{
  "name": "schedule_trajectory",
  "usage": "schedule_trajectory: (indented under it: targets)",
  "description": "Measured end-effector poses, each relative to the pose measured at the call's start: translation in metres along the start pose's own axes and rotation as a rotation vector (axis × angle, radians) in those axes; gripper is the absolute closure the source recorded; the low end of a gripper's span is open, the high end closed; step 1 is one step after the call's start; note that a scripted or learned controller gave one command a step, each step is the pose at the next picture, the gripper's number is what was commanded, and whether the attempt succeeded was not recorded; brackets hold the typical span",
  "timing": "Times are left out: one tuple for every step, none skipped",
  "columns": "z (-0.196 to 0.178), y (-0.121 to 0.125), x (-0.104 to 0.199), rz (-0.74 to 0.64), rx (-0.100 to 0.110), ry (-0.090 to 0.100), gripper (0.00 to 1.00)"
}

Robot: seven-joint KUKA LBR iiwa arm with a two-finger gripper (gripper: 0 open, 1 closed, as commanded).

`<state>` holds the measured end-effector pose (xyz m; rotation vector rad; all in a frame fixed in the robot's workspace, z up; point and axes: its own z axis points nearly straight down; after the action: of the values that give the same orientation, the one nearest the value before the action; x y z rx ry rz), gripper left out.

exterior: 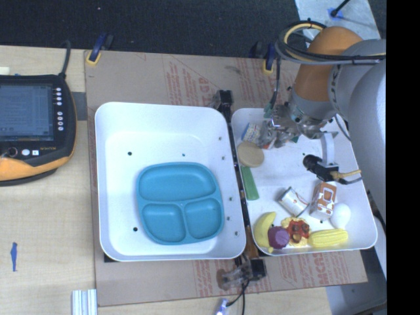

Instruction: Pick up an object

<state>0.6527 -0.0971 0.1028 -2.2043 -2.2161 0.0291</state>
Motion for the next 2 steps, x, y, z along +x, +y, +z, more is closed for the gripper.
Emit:
schedule_trajectory:
  targets:
    - [-0.090,-0.035,0.057,0.001,-0.023,0.003,1.00]
    - [-0.088,-0.052,0.009,0.004,-0.020,0.002,1.00]
